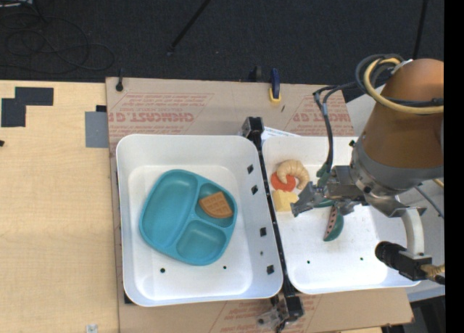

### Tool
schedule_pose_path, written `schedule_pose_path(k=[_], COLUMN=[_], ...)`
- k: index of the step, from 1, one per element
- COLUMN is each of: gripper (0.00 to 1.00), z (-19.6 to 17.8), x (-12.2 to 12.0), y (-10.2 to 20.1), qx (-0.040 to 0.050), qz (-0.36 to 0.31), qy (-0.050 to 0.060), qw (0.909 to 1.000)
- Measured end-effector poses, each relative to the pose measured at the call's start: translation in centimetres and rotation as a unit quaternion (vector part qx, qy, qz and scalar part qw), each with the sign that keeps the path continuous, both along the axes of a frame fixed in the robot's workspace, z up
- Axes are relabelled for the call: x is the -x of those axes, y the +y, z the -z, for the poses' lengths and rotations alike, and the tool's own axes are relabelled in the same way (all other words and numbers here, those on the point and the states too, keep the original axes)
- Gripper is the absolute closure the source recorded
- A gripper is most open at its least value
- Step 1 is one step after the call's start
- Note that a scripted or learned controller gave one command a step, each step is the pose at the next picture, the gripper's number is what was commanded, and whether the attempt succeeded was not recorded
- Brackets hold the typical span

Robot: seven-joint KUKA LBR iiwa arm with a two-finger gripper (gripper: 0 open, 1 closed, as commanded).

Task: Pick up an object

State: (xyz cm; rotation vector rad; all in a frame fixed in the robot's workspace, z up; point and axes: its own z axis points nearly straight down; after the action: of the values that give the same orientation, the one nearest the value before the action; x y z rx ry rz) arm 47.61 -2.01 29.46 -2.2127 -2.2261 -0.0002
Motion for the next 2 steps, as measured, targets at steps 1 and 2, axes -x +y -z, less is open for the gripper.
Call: schedule_pose_path(k=[1,2], gripper=[0.00,1.00], z=[-9.99,-10.34], x=[-6.63,-6.27], y=[5.90,5.76], qx=[0.0008,0.0021], qz=[0.000,-0.001], qy=[-0.007,0.001], qw=[1.0000,1.0000])
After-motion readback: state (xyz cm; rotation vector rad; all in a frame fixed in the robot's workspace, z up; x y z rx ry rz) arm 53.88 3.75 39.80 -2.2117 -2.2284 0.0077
